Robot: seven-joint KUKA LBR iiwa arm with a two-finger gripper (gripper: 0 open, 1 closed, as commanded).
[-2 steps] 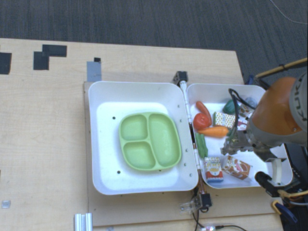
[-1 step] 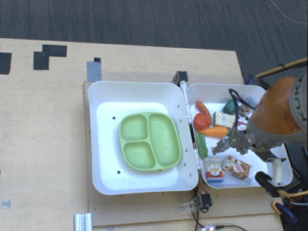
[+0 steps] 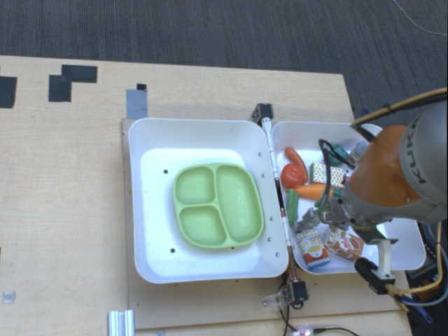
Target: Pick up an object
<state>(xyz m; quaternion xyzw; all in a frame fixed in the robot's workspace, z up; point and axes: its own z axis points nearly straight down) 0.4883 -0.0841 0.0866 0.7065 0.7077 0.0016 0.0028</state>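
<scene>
The right bin (image 3: 413,254) holds a heap of small items: a red pepper-like toy (image 3: 293,167), an orange carrot (image 3: 310,190), a green piece (image 3: 292,206), a checkered box (image 3: 329,175) and two printed packets (image 3: 313,248) (image 3: 344,244). My gripper (image 3: 318,215) reaches down into this bin below the orange wrist band (image 3: 381,173), just above the packets and beside the carrot. The arm hides the items beneath it.
The left bin (image 3: 150,208) carries a light green divided plate (image 3: 217,206). A ridge (image 3: 274,187) separates the two bins. Cables and a black fitting (image 3: 374,275) hang by the right bin's front edge. The wooden bench (image 3: 63,208) spreads out to the left.
</scene>
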